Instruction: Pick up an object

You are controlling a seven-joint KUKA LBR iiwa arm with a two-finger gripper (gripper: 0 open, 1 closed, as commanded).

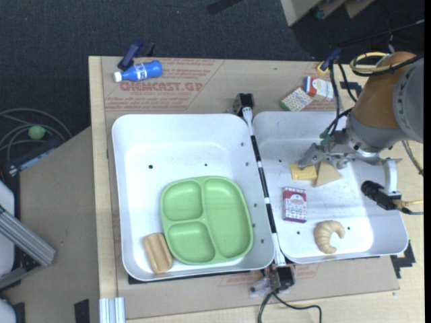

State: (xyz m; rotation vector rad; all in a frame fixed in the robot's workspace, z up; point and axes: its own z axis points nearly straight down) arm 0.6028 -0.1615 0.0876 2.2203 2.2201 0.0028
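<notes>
In the right bin (377, 237) lie a yellow cheese block (302, 172), a tan wedge (328, 175), a small red packet (294, 204) and a croissant (328, 235). My gripper (328, 156) reaches in from the right and hangs low over the far edge of the yellow block and the tan wedge, close to or touching them. Its body hides the contact, and nothing visibly sits lifted in it.
The left bin (135, 140) holds a green divided plate (205, 219) and a tan ridged bar (157, 252) at its front left corner. On the bench behind the bins lie a blue bottle (139, 70) and two small boxes (295, 99) (318, 87).
</notes>
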